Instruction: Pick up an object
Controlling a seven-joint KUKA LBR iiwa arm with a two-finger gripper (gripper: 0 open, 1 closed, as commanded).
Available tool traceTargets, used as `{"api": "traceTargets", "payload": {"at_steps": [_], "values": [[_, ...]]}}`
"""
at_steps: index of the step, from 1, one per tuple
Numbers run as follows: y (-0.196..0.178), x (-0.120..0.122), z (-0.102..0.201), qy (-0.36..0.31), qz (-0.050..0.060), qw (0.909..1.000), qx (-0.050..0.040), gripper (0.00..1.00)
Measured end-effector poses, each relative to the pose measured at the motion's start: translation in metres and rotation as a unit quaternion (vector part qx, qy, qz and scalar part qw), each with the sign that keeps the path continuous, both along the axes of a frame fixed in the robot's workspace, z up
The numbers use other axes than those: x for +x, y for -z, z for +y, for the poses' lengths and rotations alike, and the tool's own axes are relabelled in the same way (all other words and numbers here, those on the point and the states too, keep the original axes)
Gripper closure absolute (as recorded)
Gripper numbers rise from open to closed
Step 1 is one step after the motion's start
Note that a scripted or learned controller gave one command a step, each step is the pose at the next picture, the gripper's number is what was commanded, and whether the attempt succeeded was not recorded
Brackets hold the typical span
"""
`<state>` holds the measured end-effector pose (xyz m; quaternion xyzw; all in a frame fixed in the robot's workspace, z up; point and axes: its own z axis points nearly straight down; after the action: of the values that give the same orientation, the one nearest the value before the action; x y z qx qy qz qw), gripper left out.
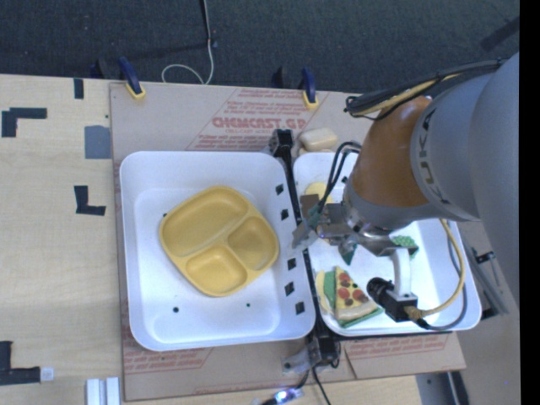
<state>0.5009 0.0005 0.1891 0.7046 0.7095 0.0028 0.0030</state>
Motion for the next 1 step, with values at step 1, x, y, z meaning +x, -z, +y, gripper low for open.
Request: {"api": "traceTargets", "payload": {"at_steps": [1], "values": [[0.0013, 0.0622, 0.0626, -0.001, 0.003, 1.0000, 0.0010, 0.00]]}}
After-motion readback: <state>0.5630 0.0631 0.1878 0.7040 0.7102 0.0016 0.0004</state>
